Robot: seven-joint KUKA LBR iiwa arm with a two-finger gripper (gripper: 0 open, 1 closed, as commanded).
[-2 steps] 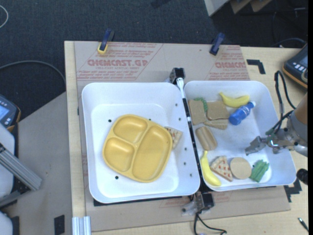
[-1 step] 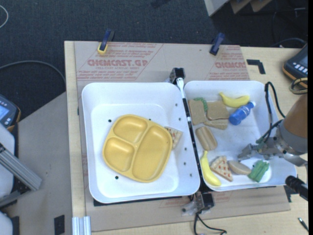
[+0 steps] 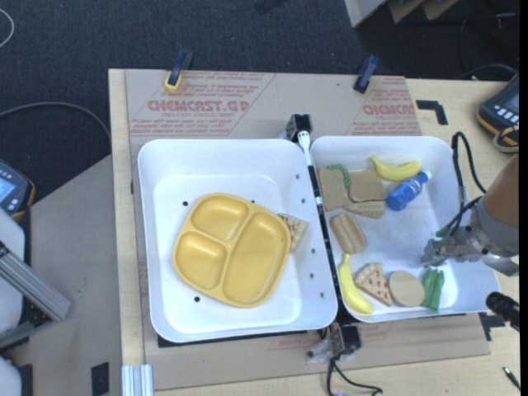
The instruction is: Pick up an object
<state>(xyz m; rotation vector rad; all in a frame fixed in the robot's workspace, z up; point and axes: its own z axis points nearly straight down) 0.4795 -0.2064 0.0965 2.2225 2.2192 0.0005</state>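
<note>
Gripper [image 3: 437, 252] sits low at the right bin's [image 3: 412, 144] near-right corner, just above the green pickle [image 3: 432, 288]; you can't tell from here whether the fingers are apart or together, and nothing shows between them. I'd take the pickle: it lies by the bin's near wall, touching the round cracker [image 3: 405, 287], so come straight down with the fingers across its narrow width. Keep off the wall and don't drag the cracker or the pizza slice [image 3: 373, 283].
</note>
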